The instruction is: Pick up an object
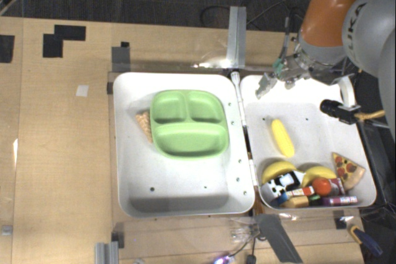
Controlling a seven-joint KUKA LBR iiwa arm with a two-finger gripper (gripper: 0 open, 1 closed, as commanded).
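Legible text, one item: large dark capital letters on the grey arm casing [371,21] at the upper right, just beside the orange band [331,6]. The letters run along the casing at a slant and are cut short by the frame edge; "KU" can be made out, the remainder cannot be read.

Possible labels, unreadable: small packaged items [309,195] crowded at the near end of the right bin [309,114], including a black-and-white piece and a purple-tipped marker-like piece. Any printing on them is too small and blurred to read.

No numbers or signs legible elsewhere.
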